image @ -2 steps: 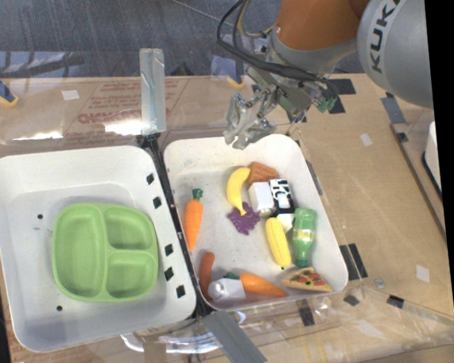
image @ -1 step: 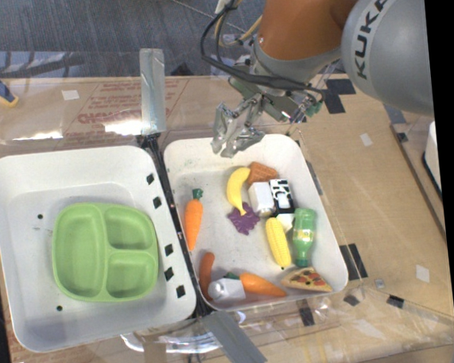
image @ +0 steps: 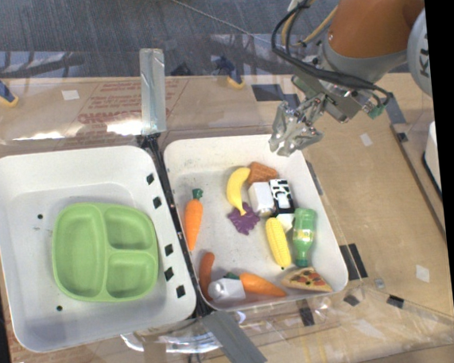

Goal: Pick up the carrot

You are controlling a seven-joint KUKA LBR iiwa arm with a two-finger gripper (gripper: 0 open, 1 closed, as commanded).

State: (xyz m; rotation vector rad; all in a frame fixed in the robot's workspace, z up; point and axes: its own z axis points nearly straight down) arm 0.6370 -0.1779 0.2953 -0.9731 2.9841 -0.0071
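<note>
A carrot (image: 193,222) with a green top lies along the left wall of the right bin (image: 208,148), pointing toward the near side. A second carrot (image: 262,285) lies near the front wall, beside a smaller orange piece (image: 206,265). My gripper (image: 291,136) hangs over the bin's far right corner, well to the right of and beyond the left carrot. Its fingers look open, and nothing sits between them.
The right bin also holds a banana (image: 237,187), purple grapes (image: 245,220), corn (image: 278,243), a green bottle (image: 303,236), a pizza slice (image: 307,280), a black-and-white carton (image: 280,195) and a white can (image: 225,291). A green divided plate (image: 104,251) lies in the left bin (image: 19,181).
</note>
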